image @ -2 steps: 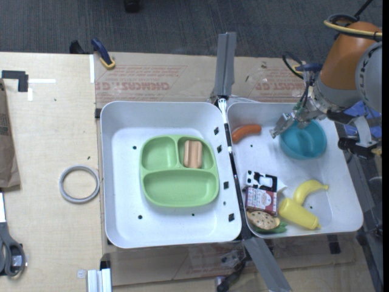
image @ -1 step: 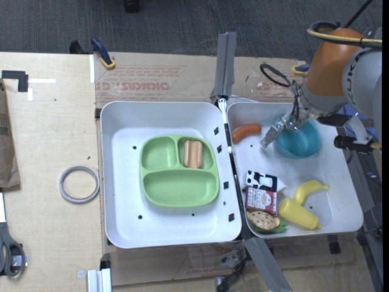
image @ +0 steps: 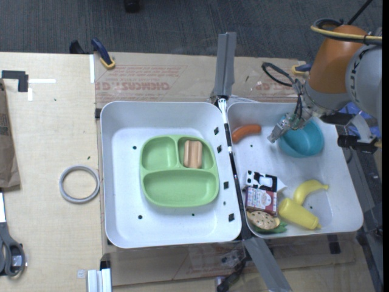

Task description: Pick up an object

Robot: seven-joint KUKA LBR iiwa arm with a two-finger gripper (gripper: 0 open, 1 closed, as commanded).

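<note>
My gripper (image: 278,131) hangs low over the back of the right bin (image: 340,224), just left of a teal bowl (image: 304,140) and right of an orange sausage (image: 245,131). Its fingertips point down and left, and nothing shows between them. Toward the front of that bin lie a yellow banana (image: 310,190), a yellow bottle (image: 298,214), a small milk carton (image: 261,191) and a cookie-like piece (image: 262,220). The left bin (image: 115,181) holds a green divided tray (image: 180,190) with a tan hot-dog piece (image: 192,154) in its back right compartment.
A grey divider post (image: 225,66) stands behind the bins where they meet. On the bench to the left lie a grey ring (image: 79,183) and scissors (image: 11,255). A blue clamp (image: 103,52) sits at the back left.
</note>
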